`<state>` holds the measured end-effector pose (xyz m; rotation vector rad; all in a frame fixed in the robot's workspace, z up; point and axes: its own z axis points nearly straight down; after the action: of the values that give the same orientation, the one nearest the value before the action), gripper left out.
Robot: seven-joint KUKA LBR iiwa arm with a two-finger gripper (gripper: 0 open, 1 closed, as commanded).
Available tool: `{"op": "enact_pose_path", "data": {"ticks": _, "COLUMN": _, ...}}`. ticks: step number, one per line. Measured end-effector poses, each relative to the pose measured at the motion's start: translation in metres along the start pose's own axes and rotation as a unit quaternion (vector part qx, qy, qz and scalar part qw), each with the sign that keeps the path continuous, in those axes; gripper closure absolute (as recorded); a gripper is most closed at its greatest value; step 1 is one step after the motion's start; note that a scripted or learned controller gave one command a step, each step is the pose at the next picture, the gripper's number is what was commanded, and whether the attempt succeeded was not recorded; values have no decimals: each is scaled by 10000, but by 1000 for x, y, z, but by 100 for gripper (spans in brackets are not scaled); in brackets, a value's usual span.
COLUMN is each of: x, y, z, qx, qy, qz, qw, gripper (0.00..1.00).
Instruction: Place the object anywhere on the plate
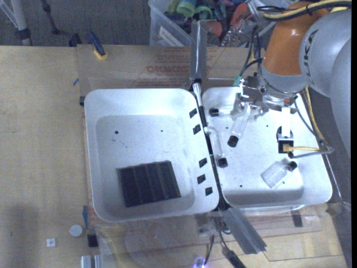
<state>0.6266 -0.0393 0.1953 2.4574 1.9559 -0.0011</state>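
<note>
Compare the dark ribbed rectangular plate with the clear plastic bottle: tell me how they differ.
The dark ribbed rectangular plate is black and opaque; the clear plastic bottle is see-through with a dark cap. The plate lies flat in the left white bin; the bottle lies on its side in the right white bin. The plate covers more floor. Both sit skewed.

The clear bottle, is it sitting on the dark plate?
No, the clear bottle lies in the right bin, while the dark plate sits apart in the left bin.
</note>
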Motion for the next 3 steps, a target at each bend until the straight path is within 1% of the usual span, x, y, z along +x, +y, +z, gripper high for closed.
{"op": "enact_pose_path", "data": {"ticks": 1, "x": 84, "y": 17, "z": -100, "qx": 0, "qy": 0, "qz": 1196, "qw": 9928, "gripper": 100}}
{"op": "enact_pose_path", "data": {"ticks": 2, "x": 80, "y": 23, "z": -183, "qx": -22, "qy": 4, "qz": -679, "qw": 9977, "gripper": 100}}
{"op": "enact_pose_path", "data": {"ticks": 3, "x": -3, "y": 42, "z": -241, "qx": -35, "qy": -4, "qz": -2764, "qw": 9610, "gripper": 100}}
